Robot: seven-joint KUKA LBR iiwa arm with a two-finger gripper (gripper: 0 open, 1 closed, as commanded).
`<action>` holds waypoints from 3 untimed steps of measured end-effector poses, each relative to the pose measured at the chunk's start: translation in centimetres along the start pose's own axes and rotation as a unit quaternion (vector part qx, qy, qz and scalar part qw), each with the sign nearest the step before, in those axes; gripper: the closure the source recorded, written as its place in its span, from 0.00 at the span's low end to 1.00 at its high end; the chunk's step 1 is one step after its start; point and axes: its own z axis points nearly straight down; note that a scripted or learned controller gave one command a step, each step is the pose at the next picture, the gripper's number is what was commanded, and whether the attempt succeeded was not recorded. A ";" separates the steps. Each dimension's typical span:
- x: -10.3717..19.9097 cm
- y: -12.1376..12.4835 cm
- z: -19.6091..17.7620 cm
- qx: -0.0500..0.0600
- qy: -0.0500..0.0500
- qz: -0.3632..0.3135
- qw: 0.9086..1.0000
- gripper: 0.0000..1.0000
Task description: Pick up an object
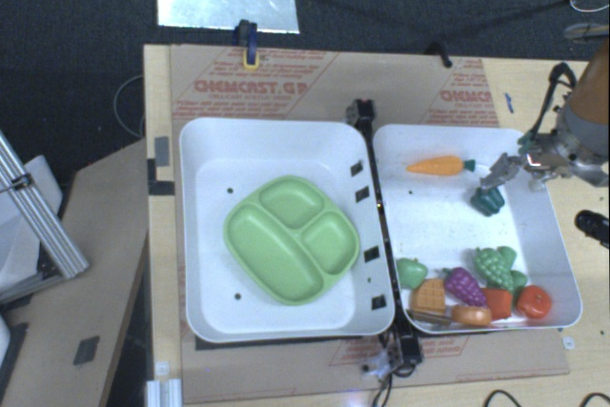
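Observation:
The right bin point(543, 234) holds toy food. An orange carrot point(440, 166) lies near its far edge, and a small dark teal piece point(489, 200) sits on the bin floor right of centre. My gripper point(518, 176) hangs over the bin's upper right, open, with its fingers spread. One silver finger point(498, 171) slants down to just above the teal piece, which sits at that fingertip, not between the two fingers. Nothing is held.
Along the right bin's near edge lie a green fruit point(410, 273), purple grapes point(464, 284), green grapes point(496, 262), a red tomato point(535, 301) and several orange pieces. The left bin point(205, 167) holds a green divided plate point(291, 238). A black divider point(374, 205) separates the bins.

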 end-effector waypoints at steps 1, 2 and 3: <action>0.2 -0.4 4.1 0.000 0.000 0.000 1.000 0.00; 0.2 -0.4 9.2 0.000 0.000 0.000 1.000 0.00; 0.2 -0.3 8.0 -0.002 0.000 0.000 1.000 1.00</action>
